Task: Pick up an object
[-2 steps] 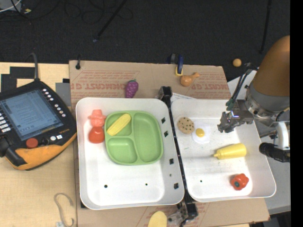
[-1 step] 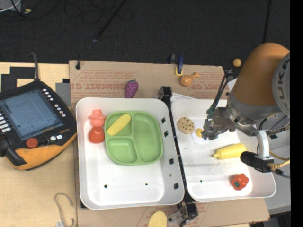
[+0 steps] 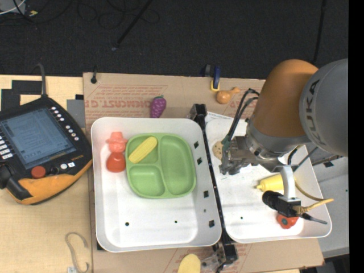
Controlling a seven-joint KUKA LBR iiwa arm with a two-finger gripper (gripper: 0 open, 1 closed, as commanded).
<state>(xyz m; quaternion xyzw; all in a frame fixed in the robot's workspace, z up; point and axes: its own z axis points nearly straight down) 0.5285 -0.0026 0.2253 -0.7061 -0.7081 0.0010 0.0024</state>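
Gripper (image 3: pixel 228 166) low in right bin (image 3: pixel 244 232), grip unclear, yellow toy (image 3: pixel 272 182) just beside

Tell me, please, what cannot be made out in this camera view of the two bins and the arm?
- Gripper: dark and small beneath the arm's wrist; whether its fingers are open or shut cannot be told.
- Round tan object in the right bin: partly covered by the gripper, so its identity is unclear.
- Yellow object below the bins: cut off by the bottom edge.
- Yellow item: partly hidden by the arm and a white strip.
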